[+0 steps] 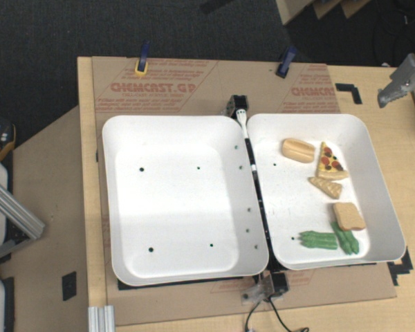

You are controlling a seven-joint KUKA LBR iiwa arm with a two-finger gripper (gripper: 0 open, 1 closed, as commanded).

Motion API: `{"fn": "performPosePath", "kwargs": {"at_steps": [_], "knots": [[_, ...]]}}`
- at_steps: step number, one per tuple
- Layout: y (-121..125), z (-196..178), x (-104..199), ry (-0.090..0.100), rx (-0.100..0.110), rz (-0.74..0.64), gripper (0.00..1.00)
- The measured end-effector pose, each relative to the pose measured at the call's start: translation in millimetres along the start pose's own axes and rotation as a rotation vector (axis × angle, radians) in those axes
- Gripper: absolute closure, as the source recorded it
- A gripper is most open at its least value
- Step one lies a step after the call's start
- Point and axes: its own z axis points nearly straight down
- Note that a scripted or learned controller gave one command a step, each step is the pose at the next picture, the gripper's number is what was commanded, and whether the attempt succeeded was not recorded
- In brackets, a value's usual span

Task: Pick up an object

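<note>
Glossy white plastic, two shallow round-cornered bins: left bin [169, 199], right bin [290, 206] with all the toy food along its right side. Smooth tan bread roll [297, 150], oval, long axis roughly left-right, toward the far rim. Flat triangular pizza slice [330, 161] just beside it, tip toward the far rim. Small tan wedge [326, 187], tilted. Squarish toast slice [348, 216]. Bumpy green pea pods [330, 241] at the near rim, one lying left-right, one angled. Grey metal gripper [401, 81] at the right edge, outside the bins, well apart from the food; open or closed: cannot tell.
</note>
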Motion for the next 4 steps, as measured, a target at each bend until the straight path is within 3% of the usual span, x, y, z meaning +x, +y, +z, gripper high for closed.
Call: {"fn": "performPosePath", "kwargs": {"at_steps": [1, 2, 3, 4], "knots": [[-10.7, 167.0, -72.8, 0.001, 0.034, 0.015, 0.00], [-4.8, 47.8, -3.8, -0.001, 0.001, -0.002, 0.00], [-4.8, 43.3, -7.2, -0.002, 0.011, 0.006, 1.00], [-7.5, 107.7, -22.1, 0.000, 0.025, 0.009, 1.00]]}}
